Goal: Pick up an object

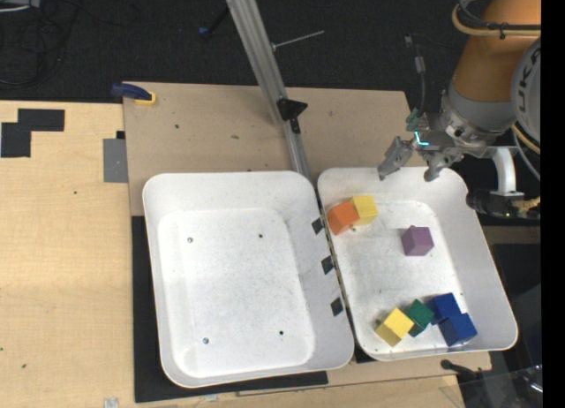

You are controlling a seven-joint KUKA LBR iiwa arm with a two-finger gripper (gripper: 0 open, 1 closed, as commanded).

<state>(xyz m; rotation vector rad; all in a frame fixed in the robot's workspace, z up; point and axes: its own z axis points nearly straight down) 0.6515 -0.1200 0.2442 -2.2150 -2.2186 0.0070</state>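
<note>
1. Look to the upper right: the gripper point(413, 166) hangs over the far edge of the right bin point(494, 296), its two fingers spread apart with nothing between them.
2. Below it, in the right bin's near-left corner of the far end, you see an orange block point(342, 216) touching a yellow block point(365, 209).
3. A purple block point(417, 240) sits alone near the bin's middle, well apart from the gripper.
4. At the near end, a cluster lies together: another yellow cube point(395, 326), a green block point(419, 315), and two blue blocks point(450, 319).
5. The left bin point(229, 283) lies beside it.
6. An aluminium rail point(262, 57) slants across the bench behind the bins.
</note>
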